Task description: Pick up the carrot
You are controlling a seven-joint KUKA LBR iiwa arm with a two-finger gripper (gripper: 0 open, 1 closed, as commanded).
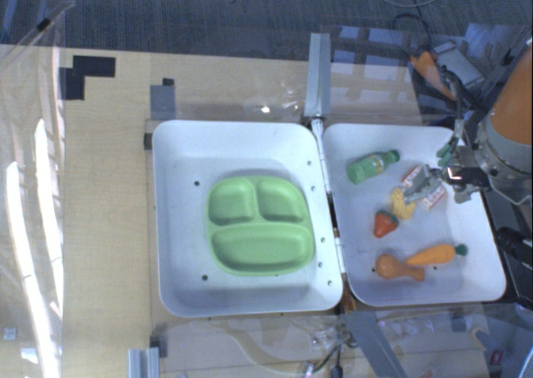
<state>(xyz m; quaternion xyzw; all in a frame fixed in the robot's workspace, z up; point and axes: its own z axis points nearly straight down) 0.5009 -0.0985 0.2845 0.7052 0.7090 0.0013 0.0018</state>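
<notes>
Lying well below hand (426, 185): carrot (435, 255), untouched.

A green divided plate (258, 225) fills the left bin (175, 276); right of it lie a green bottle (371, 166), strawberry (384, 223) and corn (403, 203).

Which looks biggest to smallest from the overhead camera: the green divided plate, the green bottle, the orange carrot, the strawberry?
1. Green divided plastic plate
2. Green plastic bottle and orange toy carrot, which look about alike
3. Small red toy strawberry
</notes>
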